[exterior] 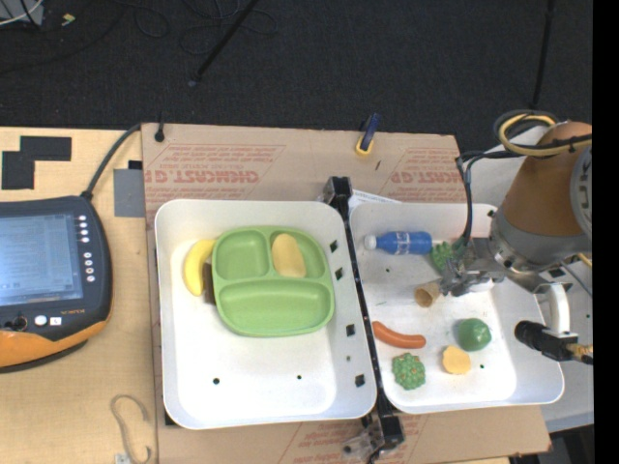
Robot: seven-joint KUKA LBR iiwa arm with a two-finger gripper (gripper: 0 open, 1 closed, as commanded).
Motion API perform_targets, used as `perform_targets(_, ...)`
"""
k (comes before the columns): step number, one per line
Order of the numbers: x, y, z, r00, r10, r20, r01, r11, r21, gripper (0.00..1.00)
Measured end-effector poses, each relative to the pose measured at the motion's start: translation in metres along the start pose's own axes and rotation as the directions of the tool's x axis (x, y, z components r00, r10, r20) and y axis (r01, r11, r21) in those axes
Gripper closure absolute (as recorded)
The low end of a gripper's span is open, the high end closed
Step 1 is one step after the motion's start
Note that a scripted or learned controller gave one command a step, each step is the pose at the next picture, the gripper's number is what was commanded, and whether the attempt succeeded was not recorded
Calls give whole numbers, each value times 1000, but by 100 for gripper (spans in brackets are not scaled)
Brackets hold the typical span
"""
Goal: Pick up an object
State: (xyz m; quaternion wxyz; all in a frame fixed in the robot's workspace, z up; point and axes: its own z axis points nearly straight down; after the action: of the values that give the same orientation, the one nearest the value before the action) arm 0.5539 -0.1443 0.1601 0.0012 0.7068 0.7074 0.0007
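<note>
Gripper (462, 278) hangs low in the right bin (527, 380), just right of the small tan cork-like thing (425, 296); honestly can't tell if the jaws are spread.

Banana (196, 266) partly hidden behind green tray (271, 283); end effector (462, 280) fingers indistinct.

You are looking at two white bins: a left bin (184, 375) and a right bin (522, 380). The left one is holding one green divided plate (273, 293), one banana (197, 265) and one yellow food piece (287, 254). The right one is holding one blue bottle (404, 243), one sausage (397, 335), one broccoli (408, 371), one green apple (473, 333), one yellow round piece (456, 361) and one cork-like piece (426, 296)
</note>
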Motion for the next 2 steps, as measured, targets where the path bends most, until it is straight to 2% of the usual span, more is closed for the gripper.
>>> perform_targets(1,-5,9,-58,1000,1,0,-1,1000,-1,100)
perform_targets(2,-6,9,-68,1000,1,-1,-1,1000,4,100)
